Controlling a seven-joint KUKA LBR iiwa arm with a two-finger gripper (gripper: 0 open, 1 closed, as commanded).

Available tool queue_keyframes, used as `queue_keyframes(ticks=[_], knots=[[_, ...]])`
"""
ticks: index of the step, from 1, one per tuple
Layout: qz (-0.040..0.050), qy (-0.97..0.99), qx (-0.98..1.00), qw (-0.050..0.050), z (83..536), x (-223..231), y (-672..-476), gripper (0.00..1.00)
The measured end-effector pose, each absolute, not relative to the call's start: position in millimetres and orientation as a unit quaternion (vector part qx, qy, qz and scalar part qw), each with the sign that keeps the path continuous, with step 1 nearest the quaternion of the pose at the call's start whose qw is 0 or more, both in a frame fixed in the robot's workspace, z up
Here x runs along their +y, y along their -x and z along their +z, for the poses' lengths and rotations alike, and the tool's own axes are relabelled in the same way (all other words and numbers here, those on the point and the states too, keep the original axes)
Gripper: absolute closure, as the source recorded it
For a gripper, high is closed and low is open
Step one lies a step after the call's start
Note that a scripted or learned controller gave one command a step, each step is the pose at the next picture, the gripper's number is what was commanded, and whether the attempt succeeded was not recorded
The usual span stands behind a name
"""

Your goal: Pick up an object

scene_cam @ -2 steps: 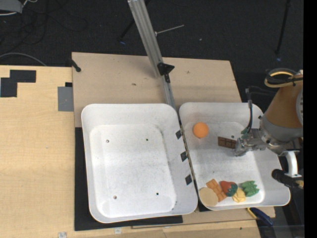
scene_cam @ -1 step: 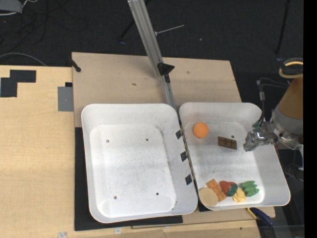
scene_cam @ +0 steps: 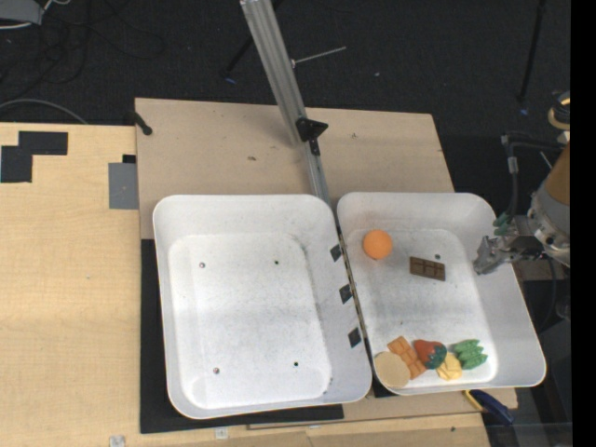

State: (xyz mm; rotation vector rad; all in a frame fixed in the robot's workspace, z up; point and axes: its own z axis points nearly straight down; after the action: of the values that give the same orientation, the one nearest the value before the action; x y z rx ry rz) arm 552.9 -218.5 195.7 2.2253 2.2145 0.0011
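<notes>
bench [scene_cam: 56,250]: pale wood top, two shallow white plastic bins side by side on it
left bin [scene_cam: 244,305]: smooth white floor, a few dark specks
right bin [scene_cam: 438,240]: holds all the stuff
toy pile [scene_cam: 433,358]: small mixed bits, tan, orange, red, yellow and green, huddled at the near rim
orange ball [scene_cam: 377,245]: round, smooth, near the far left corner
brown block [scene_cam: 427,268]: flat, chocolate-looking, mid bin, just left of the tool
tool [scene_cam: 488,252]: over the right rim, honestly can't tell how its grip stands
</notes>
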Motion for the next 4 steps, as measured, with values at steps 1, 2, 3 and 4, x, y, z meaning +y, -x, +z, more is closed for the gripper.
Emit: queue_keyframes(ticks=[1, 2, 3, 4], knots=[[0.0002, -0.707, 0.707, 0.001, 219, -219, -553.2, 1.0], [0.0008, -0.706, 0.709, -0.001, 230, -171, -561.9, 1.0], [0.0009, -0.705, 0.709, -0.001, 239, -115, -571.2, 1.0], [-0.0002, -0.706, 0.709, -0.002, 244, -64, -570.0, 1.0]])
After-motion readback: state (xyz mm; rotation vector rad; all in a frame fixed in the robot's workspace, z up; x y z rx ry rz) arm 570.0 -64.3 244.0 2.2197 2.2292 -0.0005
